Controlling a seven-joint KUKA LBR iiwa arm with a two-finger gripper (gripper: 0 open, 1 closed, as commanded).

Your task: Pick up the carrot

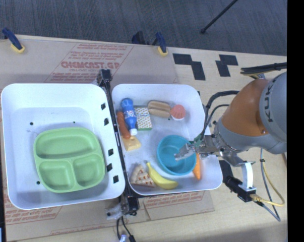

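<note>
Carrot (197, 167) hugs bin's (208, 184) right wall beside bowl (173, 155); fingers' (184, 154) state unclear.

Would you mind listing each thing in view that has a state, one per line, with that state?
carrot: lying by the right bin's right wall, beside the bowl, not gripped.
blue bowl: upright, claw tip reaching over it.
blue bottle: lying on its side.
banana: lying flat, unpeeled.
hot dog: lying flat.
green tray: right way up in the left bin.
</note>
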